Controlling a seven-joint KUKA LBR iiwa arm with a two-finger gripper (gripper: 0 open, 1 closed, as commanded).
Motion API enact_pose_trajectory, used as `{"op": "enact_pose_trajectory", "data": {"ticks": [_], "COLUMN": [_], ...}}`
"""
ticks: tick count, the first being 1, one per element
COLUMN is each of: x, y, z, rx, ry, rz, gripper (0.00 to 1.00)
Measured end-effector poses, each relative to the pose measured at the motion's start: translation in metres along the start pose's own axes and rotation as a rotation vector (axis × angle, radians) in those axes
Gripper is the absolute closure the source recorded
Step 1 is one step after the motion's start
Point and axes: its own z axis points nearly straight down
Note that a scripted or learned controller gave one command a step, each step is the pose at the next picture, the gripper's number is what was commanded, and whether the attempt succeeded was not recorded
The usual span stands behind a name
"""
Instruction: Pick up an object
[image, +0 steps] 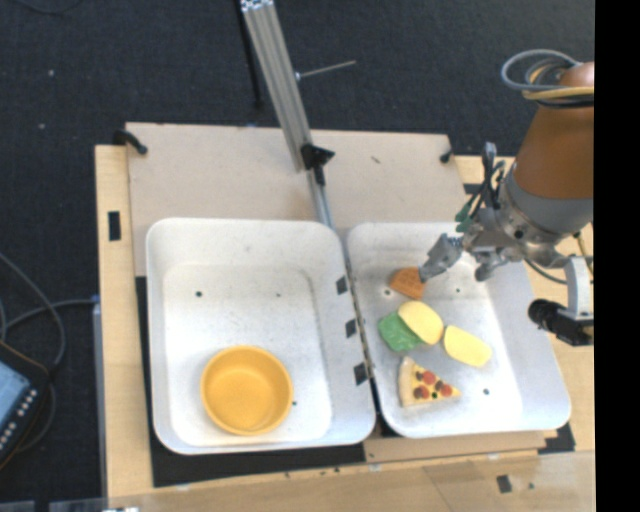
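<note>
Gripper (462, 258) low over the right bin (520, 395), fingers spread apart, nothing between them; one fingertip (437, 268) just beside the small orange-brown piece (407, 283), touching or not impossible to tell. At six o'clock from that piece, a yellow lump (422, 322) overlapping a green piece (398, 333). At four o'clock from the lump, a second yellow lump (467, 346). At six o'clock, a toy pizza slice (426, 383). Far off at eight o'clock, in the left bin (180, 250), a yellow bowl (246, 389).
</note>
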Motion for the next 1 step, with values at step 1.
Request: {"op": "enact_pose_trajectory", "data": {"ticks": [1], "x": [0.0], "y": [0.0], "z": [-0.0001], "rx": [0.0], "ry": [0.0], "rz": [0.001], "gripper": [0.0]}}
